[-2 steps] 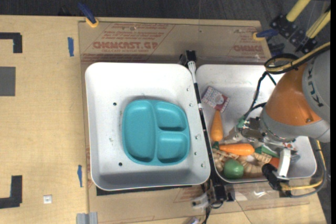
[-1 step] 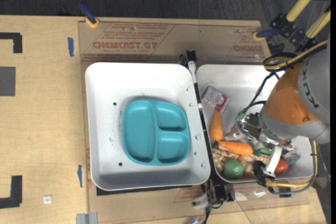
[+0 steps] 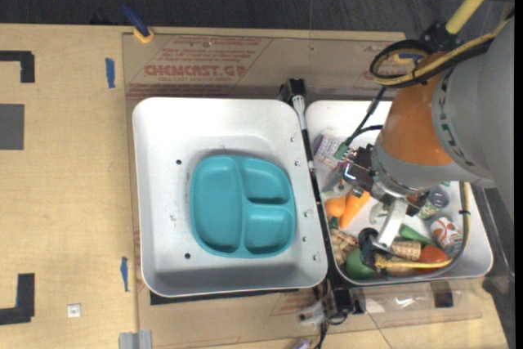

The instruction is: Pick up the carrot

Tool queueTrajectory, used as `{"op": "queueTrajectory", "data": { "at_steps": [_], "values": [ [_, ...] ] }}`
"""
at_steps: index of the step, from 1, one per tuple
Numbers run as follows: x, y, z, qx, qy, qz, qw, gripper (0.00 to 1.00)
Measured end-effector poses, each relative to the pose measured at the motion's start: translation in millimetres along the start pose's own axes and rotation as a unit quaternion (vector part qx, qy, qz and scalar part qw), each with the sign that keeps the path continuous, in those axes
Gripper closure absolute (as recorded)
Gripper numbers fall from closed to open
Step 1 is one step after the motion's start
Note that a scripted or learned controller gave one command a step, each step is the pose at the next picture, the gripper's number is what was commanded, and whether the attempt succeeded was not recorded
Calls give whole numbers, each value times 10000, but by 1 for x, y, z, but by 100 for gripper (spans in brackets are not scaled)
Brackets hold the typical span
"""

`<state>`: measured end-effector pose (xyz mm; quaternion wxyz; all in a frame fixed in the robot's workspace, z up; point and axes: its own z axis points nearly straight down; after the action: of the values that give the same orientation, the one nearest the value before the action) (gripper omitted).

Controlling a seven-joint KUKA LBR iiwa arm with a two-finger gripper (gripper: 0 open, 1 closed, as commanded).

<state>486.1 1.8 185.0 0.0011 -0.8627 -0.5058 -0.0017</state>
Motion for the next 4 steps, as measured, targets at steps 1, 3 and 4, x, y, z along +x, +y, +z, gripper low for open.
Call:
{"op": "queueTrajectory", "data": {
  "at_steps": [1,3,4],
  "values": [
    [-20,57,1,-1,-30,1018,9948,0],
    [-96,60,95,-48,23,3078,9514,0],
    [-78,62,96,-64,-14,4009,9161,0]
  ]
}}
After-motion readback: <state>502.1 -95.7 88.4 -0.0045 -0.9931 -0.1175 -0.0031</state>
